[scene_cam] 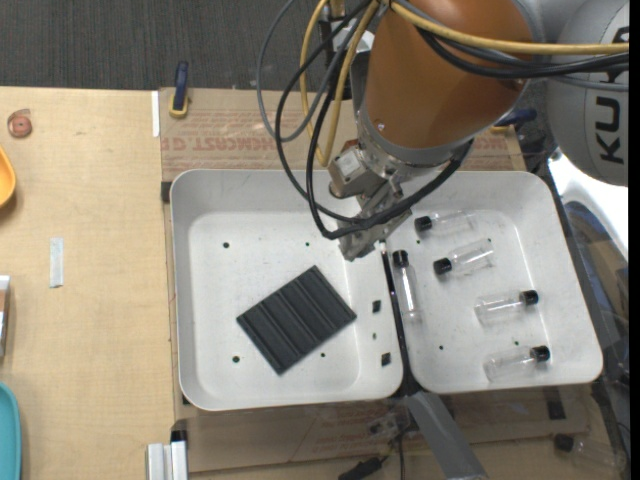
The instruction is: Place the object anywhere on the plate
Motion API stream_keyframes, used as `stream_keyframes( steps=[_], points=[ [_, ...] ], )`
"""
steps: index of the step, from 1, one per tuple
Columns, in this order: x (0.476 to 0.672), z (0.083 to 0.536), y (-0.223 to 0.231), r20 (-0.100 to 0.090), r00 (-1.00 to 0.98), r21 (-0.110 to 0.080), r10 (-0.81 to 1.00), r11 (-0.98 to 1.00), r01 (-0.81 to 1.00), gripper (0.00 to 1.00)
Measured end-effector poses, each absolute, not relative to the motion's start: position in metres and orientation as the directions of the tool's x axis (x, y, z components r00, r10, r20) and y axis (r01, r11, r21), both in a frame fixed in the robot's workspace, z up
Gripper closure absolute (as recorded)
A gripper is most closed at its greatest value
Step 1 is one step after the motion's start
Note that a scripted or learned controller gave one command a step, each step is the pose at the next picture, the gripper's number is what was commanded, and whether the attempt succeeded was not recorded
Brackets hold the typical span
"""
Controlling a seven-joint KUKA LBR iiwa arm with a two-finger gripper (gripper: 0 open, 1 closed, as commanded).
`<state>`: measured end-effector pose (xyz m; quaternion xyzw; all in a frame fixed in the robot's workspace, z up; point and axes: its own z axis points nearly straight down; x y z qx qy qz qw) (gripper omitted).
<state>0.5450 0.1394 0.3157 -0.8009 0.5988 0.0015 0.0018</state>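
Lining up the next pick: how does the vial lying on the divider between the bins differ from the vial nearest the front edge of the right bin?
The divider vial lies nearly straight front to back, cap toward the rear; the front vial lies crosswise, cap to the right. The divider vial sits just under the end effector, along the seam between the bins; the front vial lies apart, well inside the right bin. Both are clear tubes with black caps, lying flat.

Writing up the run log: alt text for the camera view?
A grey and orange arm's gripper hangs over the seam between two white bins. The left bin holds a dark ribbed plate; the right holds several clear black-capped vials.
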Motion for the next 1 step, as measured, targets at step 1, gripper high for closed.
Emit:
stream_keyframes(
  steps=[1],
  points=[
    [0.5107,0.3216,0.0921,-0.004,0.48,0.0,-0.877,-0.48,-0.878,1.0]
  ],
)
